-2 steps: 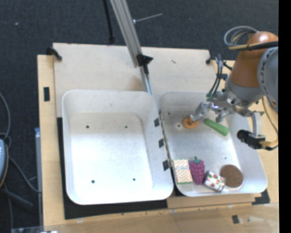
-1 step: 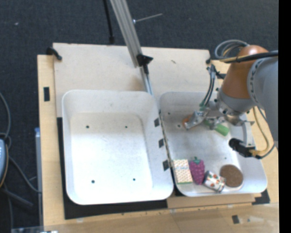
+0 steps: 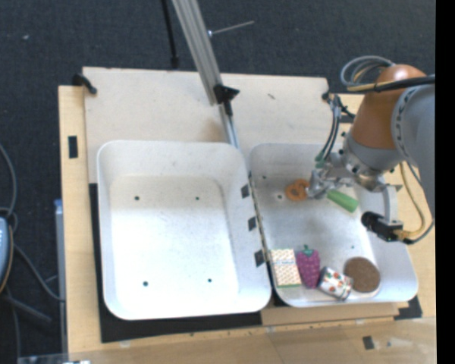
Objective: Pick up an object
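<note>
In the right bin (image 3: pixel 284 164) my gripper (image 3: pixel 315 189) hangs low near the bin's back part. An orange round object (image 3: pixel 295 191) lies just to its left, touching or almost touching the tip. A green stick-shaped object (image 3: pixel 342 199) lies just to its right. Along the bin's front edge sit a cream patterned box (image 3: pixel 285 267), a magenta strawberry-like toy (image 3: pixel 308 267), a small red-and-white can (image 3: pixel 334 282) and a brown disc (image 3: pixel 362 274).
The left bin (image 3: pixel 121 165) stands beside the right one, divided by a rim with black clips (image 3: pixel 252 222). A slanted metal pole (image 3: pixel 201 48) rises behind the bins. The arm's grey body and orange band (image 3: pixel 379 120) overhang the right bin's back right corner.
</note>
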You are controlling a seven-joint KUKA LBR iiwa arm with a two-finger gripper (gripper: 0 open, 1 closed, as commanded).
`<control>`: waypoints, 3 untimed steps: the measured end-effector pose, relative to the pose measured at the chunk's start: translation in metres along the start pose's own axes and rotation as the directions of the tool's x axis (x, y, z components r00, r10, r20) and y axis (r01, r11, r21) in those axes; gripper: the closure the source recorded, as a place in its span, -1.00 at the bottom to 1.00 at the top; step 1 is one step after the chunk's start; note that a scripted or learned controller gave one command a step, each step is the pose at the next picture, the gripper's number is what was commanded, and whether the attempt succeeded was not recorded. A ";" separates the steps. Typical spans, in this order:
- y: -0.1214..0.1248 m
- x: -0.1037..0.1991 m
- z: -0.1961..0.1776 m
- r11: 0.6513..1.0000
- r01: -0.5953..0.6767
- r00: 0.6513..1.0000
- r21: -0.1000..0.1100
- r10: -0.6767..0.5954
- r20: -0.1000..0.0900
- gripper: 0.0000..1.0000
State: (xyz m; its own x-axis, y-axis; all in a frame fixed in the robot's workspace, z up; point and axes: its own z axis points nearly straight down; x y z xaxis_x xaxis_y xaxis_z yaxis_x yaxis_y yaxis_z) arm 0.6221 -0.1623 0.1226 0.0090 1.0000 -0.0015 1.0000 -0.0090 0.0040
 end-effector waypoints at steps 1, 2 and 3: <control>-0.006 -0.003 -0.048 1.000 0.005 1.000 -0.002 -0.005 0.000 1.00; -0.003 0.001 -0.094 1.000 0.011 1.000 -0.003 -0.011 0.000 1.00; -0.001 -0.002 -0.138 1.000 0.012 1.000 -0.003 -0.012 0.000 1.00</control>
State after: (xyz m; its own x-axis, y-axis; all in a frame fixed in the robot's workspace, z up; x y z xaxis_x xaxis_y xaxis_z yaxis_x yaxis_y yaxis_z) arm 0.6207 -0.1640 0.2611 -0.0030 1.0000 -0.0017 1.0000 0.0030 0.0067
